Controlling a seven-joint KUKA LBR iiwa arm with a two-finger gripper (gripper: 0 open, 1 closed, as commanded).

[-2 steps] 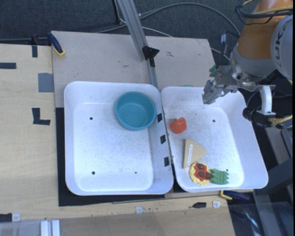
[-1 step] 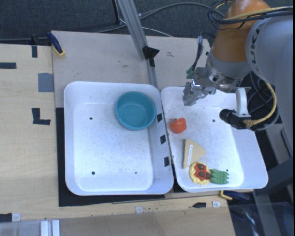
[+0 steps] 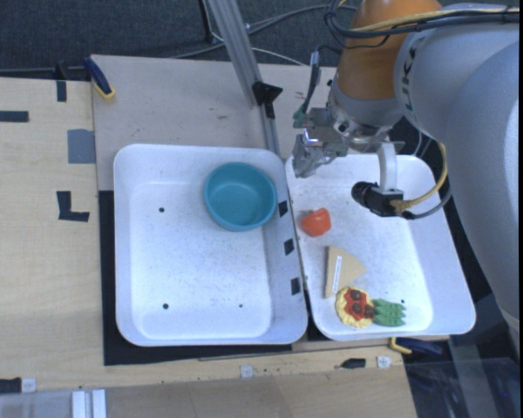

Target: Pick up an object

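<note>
There's the small orange-red piece (image 3: 315, 223), sitting on the floor of the right bin (image 3: 418, 264), up in its near-left part, close beside the wall that divides the two bins. Nothing touches it; it lies alone on the white. Further down the same bin I see a tan wedge (image 3: 343, 269) with a pale strip along one edge, and just below that, touching or nearly so, a yellow slice with red spots (image 3: 354, 307) and a green ruffled bit (image 3: 389, 313) pressed against its right side. Those three cluster toward the bin's lower end, apart from the orange-red piece.

My pincer (image 3: 307, 161) hangs over the upper left corner of the right bin, above and a little left of the orange-red piece, right by the rim where the bins meet. From this slanted view I cannot tell how my pincer is set, and I see nothing caught in it. A black cylindrical fitting (image 3: 377, 198) with a cable juts out beside my wrist, over the bin's upper middle.

Over in the left bin (image 3: 157, 268), a blue bowl (image 3: 240, 196) stands upright in the upper right corner, near the dividing wall. A grey metal post (image 3: 240, 50) slants up behind the bins, and the wooden bench (image 3: 35, 233) stretches off to the left.
</note>
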